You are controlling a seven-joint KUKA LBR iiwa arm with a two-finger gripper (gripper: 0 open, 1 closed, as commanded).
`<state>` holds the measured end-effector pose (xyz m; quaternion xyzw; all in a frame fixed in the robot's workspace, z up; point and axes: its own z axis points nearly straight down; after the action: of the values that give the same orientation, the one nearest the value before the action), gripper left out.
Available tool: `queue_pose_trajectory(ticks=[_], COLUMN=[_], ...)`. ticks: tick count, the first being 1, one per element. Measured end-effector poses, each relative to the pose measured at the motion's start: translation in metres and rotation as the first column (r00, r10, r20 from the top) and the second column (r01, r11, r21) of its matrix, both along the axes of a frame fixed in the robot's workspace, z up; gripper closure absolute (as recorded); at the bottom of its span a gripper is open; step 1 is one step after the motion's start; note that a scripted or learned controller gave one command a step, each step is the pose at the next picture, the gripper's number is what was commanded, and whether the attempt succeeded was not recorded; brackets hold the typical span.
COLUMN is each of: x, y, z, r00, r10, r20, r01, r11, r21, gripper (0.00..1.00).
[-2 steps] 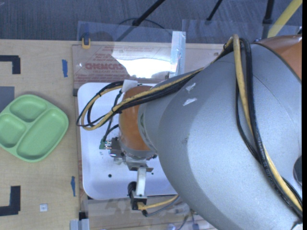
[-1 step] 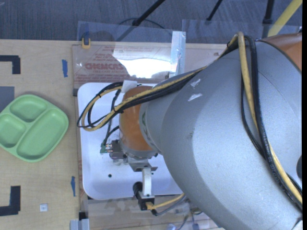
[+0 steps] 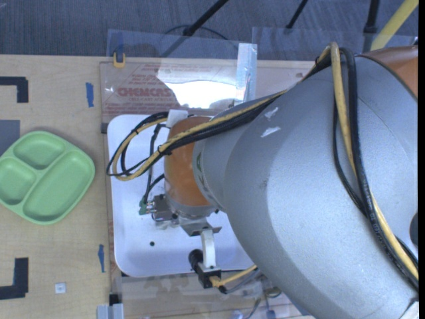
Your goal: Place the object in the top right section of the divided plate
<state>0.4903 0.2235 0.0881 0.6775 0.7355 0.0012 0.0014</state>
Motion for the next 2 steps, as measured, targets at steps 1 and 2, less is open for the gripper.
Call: queue_pose_trajectory(ticks=[1,2], x=[-0.0058,-0.0071], y=[-0.0071,-0.0005], z=[0.0017,0.0014], r00=[0.996,0.946], r10=[0.084,-0.325], r20=[0.012,0.007], r01=[-0.084,0.325], r11=[0.996,0.946], r21=[0.007,0.013], gripper=[1.0,1.0])
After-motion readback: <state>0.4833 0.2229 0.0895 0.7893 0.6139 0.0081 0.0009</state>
